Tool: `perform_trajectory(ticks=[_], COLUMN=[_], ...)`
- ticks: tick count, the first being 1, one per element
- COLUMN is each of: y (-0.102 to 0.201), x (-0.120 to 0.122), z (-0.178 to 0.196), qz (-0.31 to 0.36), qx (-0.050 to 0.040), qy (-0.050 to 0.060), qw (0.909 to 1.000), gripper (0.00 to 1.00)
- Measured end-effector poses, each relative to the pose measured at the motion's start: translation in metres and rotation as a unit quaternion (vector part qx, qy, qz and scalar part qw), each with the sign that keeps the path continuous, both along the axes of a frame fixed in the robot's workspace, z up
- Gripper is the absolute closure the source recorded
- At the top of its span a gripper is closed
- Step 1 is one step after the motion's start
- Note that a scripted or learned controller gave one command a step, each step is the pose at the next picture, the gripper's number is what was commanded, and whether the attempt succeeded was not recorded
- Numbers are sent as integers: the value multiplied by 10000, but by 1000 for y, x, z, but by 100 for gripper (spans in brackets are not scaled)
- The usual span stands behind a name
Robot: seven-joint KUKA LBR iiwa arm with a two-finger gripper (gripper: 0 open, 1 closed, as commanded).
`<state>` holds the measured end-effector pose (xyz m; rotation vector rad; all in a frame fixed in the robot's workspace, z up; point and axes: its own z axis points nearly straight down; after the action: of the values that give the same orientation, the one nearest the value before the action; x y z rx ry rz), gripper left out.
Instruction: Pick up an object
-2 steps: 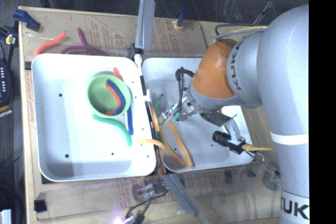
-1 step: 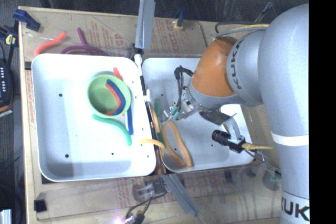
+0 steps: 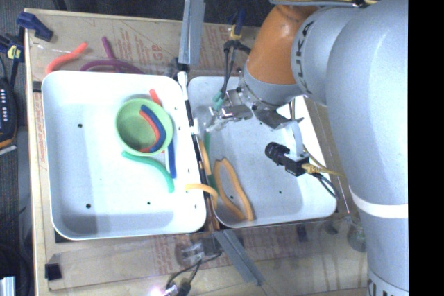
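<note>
My gripper (image 3: 211,120) hangs low over the far left corner of the right bin (image 3: 277,201), close to the divider between the bins. A small teal piece (image 3: 218,101) shows just beside the wrist. An orange-brown loop (image 3: 232,189) lies at the right bin's near left, with a thin brown stick (image 3: 205,157) along its left wall. A yellow curved piece (image 3: 201,188) rests across the divider. In the left bin (image 3: 83,204) a green bowl (image 3: 139,127) holds a blue curved piece (image 3: 158,123) and a red piece (image 3: 144,147). A green curved strip (image 3: 149,161) and a blue stick (image 3: 171,163) lie beside it.
The grey arm with its orange band (image 3: 277,45) covers the right bin's far and right side. A black fitting (image 3: 279,153) juts from the arm over the bin's middle. Orange (image 3: 66,57) and purple (image 3: 111,66) tubes lie on the bench behind the left bin. A metal bar (image 3: 191,28) stands behind the divider.
</note>
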<state>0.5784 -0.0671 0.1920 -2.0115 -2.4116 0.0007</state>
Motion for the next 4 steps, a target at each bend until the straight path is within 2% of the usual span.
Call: perform_trajectory(ticks=[1, 2, 4], y=[0, -17, -24], x=[0, -19, -24], z=[0, -40, -46], qz=[-2, 1, 106], qx=[4, 3, 15], qy=[3, -155, -282], qw=[10000, 9999, 9995], gripper=[0, 0, 0])
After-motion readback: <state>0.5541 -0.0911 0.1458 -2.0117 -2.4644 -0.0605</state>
